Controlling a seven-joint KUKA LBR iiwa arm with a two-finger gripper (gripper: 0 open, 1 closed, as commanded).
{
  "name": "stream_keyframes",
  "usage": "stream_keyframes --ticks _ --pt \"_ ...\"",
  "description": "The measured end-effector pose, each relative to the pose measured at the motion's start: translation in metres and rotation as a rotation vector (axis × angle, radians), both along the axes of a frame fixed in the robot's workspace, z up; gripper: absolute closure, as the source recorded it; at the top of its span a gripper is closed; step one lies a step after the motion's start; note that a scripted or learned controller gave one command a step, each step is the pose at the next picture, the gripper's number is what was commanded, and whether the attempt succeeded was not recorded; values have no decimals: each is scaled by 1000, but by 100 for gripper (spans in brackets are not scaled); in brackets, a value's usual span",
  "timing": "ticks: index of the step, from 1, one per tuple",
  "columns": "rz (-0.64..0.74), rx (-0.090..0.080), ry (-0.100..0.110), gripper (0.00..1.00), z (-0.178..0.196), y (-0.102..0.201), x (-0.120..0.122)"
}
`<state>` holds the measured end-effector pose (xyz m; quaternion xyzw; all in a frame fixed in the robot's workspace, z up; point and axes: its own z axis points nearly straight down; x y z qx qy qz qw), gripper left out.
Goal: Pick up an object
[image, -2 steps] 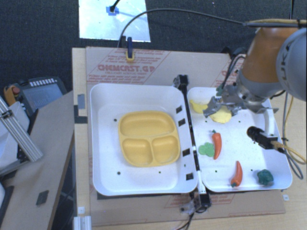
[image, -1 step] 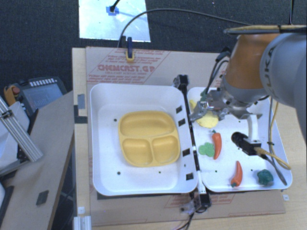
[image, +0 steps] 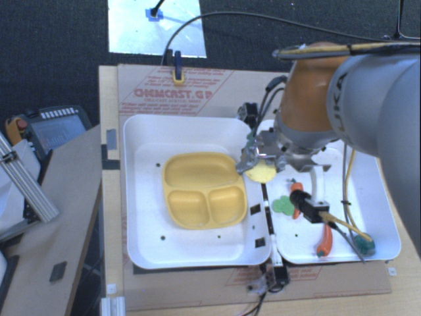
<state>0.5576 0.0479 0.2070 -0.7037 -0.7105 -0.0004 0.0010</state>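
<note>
A thick grey arm (image: 378, 97) with black lettering on its side meets a glossy orange band (image: 309, 97); black cables (image: 270, 101) run beside the metallic wrist hardware (image: 279, 147).

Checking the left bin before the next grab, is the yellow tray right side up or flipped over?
Right side up. The yellow tray lies flat in the left bin, its three compartments facing up with nothing in them.

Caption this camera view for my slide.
Arm's gripper hovers by a yellow piece at the bins' divide, beside a yellow tray.
</note>
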Motion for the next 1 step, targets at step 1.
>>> stream_keyframes --ticks 1 --pt "0 0 -1 100 16 50 -22"
